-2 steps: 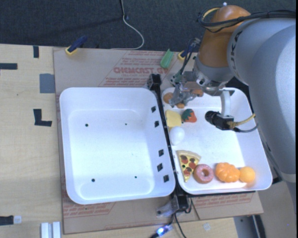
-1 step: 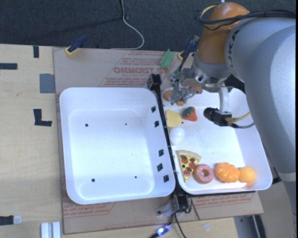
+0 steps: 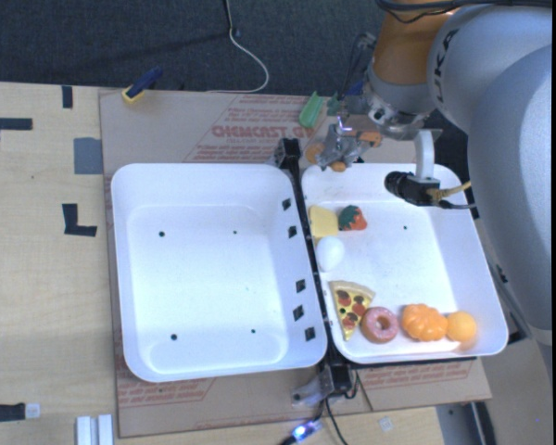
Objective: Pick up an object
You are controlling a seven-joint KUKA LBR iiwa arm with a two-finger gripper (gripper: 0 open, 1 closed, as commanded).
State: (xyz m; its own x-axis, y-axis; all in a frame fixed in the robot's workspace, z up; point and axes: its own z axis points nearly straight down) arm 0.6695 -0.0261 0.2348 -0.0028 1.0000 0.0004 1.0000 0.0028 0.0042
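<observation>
My gripper (image 3: pixel 339 154) hangs over the back left corner of the right bin (image 3: pixel 417 248), close to the divider between the bins. In that bin, a yellow block (image 3: pixel 322 221) lies beside a red and green toy (image 3: pixel 353 218), just in front of the gripper. A white egg (image 3: pixel 330 252) rests below them against the left wall. Along the front lie a pizza slice (image 3: pixel 351 306), a pink donut (image 3: pixel 380 324), a lumpy orange toy (image 3: pixel 423 322) and an orange ball (image 3: pixel 461 326).
The left bin (image 3: pixel 204 267) adjoins the right one along a wall with black clips. A green object (image 3: pixel 312 111) sits on the cardboard behind the bins. A blue and yellow item (image 3: pixel 142 83) lies at the back left. A black cable hangs at the back.
</observation>
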